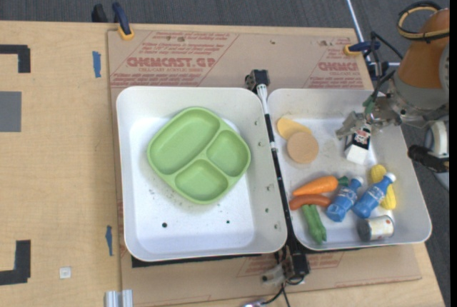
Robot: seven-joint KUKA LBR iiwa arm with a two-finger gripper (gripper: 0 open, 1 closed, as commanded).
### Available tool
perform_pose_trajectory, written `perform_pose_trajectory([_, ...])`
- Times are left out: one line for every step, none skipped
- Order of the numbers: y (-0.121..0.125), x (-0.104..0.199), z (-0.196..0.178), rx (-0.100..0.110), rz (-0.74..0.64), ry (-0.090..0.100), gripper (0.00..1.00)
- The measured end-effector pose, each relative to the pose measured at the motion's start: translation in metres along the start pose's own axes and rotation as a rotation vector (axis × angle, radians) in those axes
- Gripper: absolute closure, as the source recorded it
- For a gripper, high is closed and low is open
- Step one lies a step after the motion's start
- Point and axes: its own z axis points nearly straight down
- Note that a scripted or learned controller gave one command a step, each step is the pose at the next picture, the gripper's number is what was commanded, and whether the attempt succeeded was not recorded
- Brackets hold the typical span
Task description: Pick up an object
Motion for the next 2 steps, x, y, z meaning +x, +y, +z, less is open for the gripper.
perform_pose_trajectory([-0.001,-0.003,-0.008,0.002,0.0,-0.007,1.0])
perform_pose_trajectory([-0.027,0.082,-0.098,0.003,-0.039,-0.009,1.0])
